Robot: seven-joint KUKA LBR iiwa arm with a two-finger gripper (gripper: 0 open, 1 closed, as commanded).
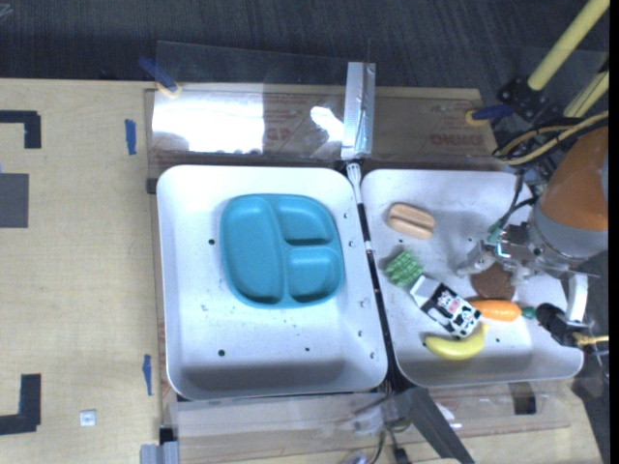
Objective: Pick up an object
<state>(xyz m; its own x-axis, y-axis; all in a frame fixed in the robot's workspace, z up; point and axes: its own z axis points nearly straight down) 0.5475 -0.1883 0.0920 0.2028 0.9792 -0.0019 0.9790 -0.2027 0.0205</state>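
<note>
From my seat the claw (pixel 495 259) sits low in the right bin (pixel 455 196), toward the right edge of the frame, hovering just above a brown object (pixel 493 283) that I can't identify; whether it is spread wide or pinched narrow I cannot tell, since the wrist hides it. The candidates crowd the lower middle of that bin: an orange carrot (pixel 495 310) just below the claw, a black-and-white box (pixel 447 308) touching a yellow banana (pixel 455 346), and a green piece (pixel 402 267) further left. A bun-like toy (pixel 411 220) lies apart in the upper part. My worry is the crowding: a descent here could nudge the carrot or clip two things at once, and round toys may squirt out. The blue tray (pixel 282 249) in the left bin (pixel 184 288) is well clear.
</note>
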